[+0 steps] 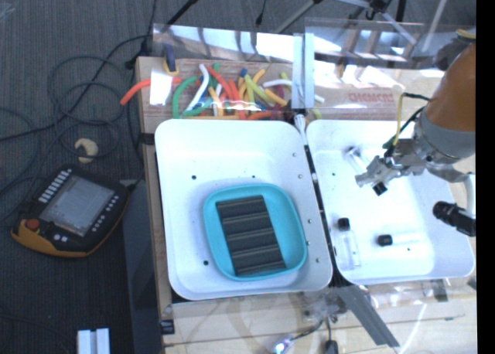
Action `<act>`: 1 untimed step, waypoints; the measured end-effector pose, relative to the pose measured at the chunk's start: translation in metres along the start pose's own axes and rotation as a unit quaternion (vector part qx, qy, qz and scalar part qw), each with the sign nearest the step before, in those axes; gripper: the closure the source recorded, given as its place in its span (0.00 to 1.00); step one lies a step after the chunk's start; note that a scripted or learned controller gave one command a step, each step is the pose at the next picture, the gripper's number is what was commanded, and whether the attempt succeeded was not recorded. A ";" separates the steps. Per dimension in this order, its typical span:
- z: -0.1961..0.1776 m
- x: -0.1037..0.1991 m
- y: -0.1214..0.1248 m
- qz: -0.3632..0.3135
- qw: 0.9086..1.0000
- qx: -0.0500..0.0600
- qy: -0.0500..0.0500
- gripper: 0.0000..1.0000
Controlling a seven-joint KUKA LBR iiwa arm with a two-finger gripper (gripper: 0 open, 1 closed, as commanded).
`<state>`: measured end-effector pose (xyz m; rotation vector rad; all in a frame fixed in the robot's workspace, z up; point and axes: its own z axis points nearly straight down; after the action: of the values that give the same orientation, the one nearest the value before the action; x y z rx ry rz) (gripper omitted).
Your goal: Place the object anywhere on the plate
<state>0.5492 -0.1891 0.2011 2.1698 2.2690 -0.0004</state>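
Note:
A teal rounded plate (214,209) lies in the left bin (186,151), towards its front. A dark grey ribbed block (249,235) rests flat on the plate, filling most of its middle. My gripper (373,177) hangs over the right bin (445,263), near its back centre, well to the right of the plate and apart from the block. The grey arm with its orange band (455,97) comes in from the right edge.
Two small black pieces (343,223) (384,240) and a clear piece (349,253) lie on the right bin's floor. A bundle of coloured cables (224,91) sits behind the left bin. A teach pendant (71,212) lies on the floor at the left.

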 end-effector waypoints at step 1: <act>0.027 0.075 -0.061 -0.077 0.997 -0.002 -0.002 1.00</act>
<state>0.4852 -0.1171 0.1734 1.9853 2.4248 0.0015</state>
